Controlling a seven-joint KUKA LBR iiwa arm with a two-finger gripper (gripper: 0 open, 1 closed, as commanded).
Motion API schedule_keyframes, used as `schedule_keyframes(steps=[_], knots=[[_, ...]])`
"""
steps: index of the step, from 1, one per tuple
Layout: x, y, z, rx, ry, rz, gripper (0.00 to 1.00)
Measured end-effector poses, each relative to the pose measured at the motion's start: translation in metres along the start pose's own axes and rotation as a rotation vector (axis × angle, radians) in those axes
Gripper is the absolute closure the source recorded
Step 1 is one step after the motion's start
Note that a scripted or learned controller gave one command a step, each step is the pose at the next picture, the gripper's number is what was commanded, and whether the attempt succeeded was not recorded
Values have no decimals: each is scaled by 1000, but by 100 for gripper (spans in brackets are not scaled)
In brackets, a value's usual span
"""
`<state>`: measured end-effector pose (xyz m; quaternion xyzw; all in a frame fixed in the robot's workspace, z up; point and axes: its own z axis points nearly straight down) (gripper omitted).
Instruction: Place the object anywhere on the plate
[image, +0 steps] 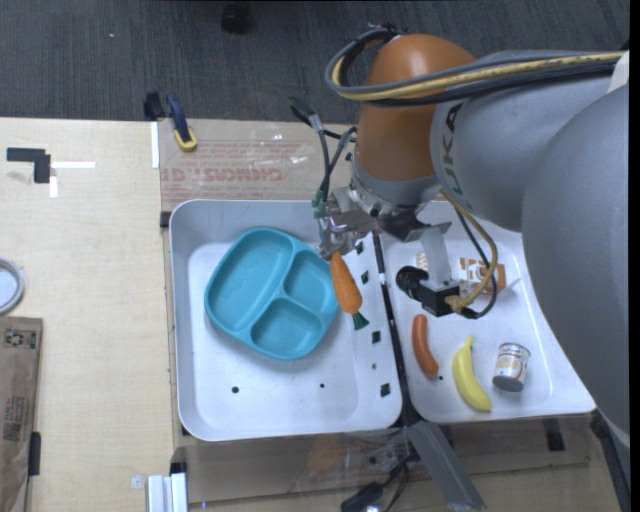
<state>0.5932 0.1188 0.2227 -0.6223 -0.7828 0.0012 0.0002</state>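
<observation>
Carrot (346, 285): it hangs just off the right rim of the plate (271, 292), its top tucked up under the gripper (338, 240) and its green end pointing down toward the bin (200, 400) floor. The top of the carrot meets the gripper, so it looks carried, but the wrist hides the tips, and whether they are clamped on it I cannot tell.

The plate is a blue three-part dish lying in the left bin, tilted a little in this view. Right of the plate, across the ridge between the bins, lie a sausage (425, 346), a banana (470, 374) and a small can (510, 366), all well apart from the plate and no part of the job.

As a judgement, the step in hand is the carry: the carrot appears lifted and brought to the plate's edge, but not yet over it. Most of its length lies right of the plate's rim.

The next move calls for a short shift toward the plate's middle, so that the whole carrot stands above one of the compartments, then a descent and a release low enough that it does not bounce or roll out over the shallow rim. If the hold is only loose, the carrot may drop beside the plate.
</observation>
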Motion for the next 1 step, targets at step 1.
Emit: schedule_keyframes(steps=[1], knots=[[0, 0, 0, 0, 0, 0, 0]])
